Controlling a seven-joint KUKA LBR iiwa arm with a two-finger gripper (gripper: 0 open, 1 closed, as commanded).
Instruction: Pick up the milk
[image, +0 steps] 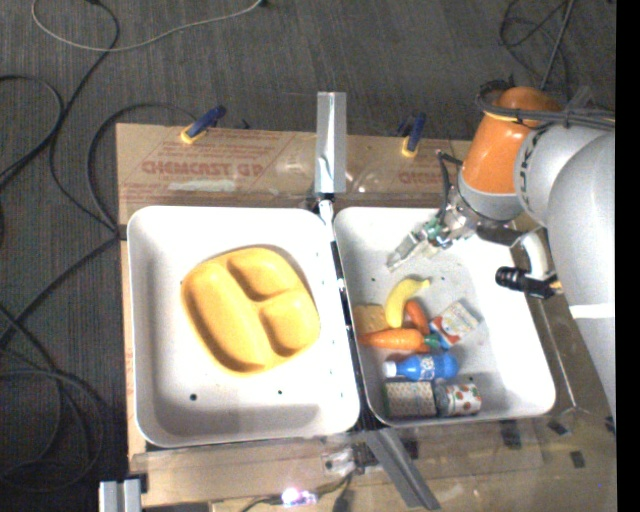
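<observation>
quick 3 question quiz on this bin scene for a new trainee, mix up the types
1. True or false: the yellow divided tray lies in the left bin.
2. Which item touches the banana on its lower side? A) carrot B) blue bottle C) spotted can
3. Fill in: the gripper hovers over the ___ part of the right bin, apart from the milk carton.

Key: 1 true; 2 A; 3 upper
</observation>
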